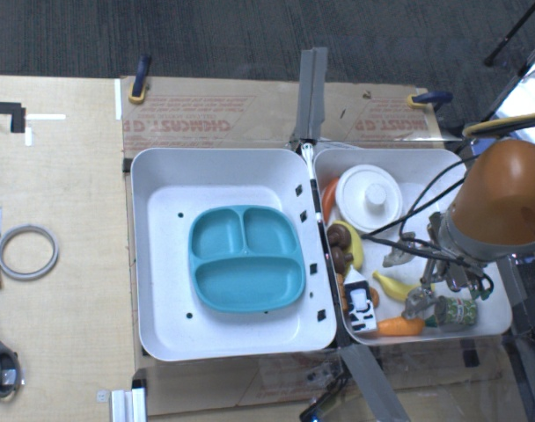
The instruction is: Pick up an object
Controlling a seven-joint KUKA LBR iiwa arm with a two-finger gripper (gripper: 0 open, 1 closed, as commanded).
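a: the bench (56,148)?
b: two bins. the left bin (153,262) has a teal plate (246,258).
a: the gripper (423,299)?
b: low in the right bin (501,319), by a bottle (457,312) and a carrot (399,326); its grip i can't tell.

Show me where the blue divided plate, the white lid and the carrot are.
blue divided plate (246,258): camera view, centre ridge.
white lid (370,195): camera view, beside its knob.
carrot (399,327): camera view, middle of its body.

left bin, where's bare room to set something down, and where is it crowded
Left bin: bare white floor rings the blue divided plate, widest between the plate and the bin's left wall. The right bin is crowded: white lid, banana, carrot, and the gripper.
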